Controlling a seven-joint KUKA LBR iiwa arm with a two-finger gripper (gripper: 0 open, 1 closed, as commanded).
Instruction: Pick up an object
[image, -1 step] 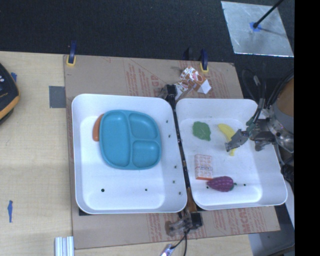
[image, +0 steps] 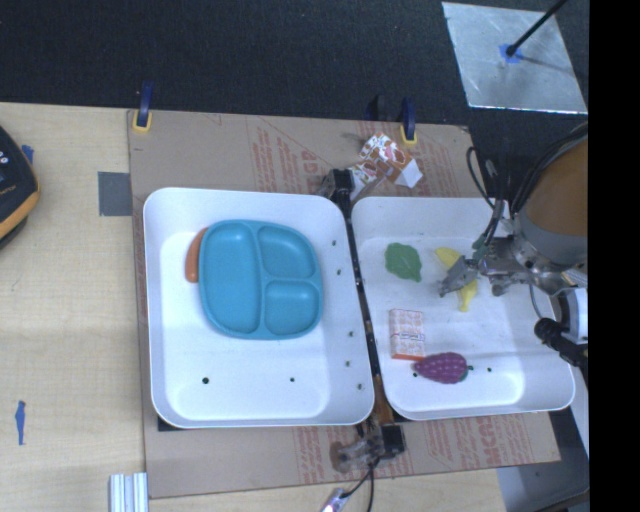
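Observation:
My gripper (image: 462, 281) hangs low over the upper middle of the right bin (image: 500, 395), reaching in from the right. A yellow piece (image: 467, 296) lies directly beneath its tip, and another yellow piece (image: 446, 257) sits just to its upper left. A green leafy object (image: 403, 260) rests further left. A purple bunch of grapes (image: 442, 367) lies near the bin's front, with a small orange and white packet (image: 407, 332) just above it. I see nothing lifted off the bin floor.
The left bin (image: 250, 395) holds a blue divided plate (image: 262, 278) with an orange object (image: 190, 258) poking out at its left edge. A crumpled wrapper (image: 385, 160) lies behind the bins. Cables (image: 490, 175) hang near the arm.

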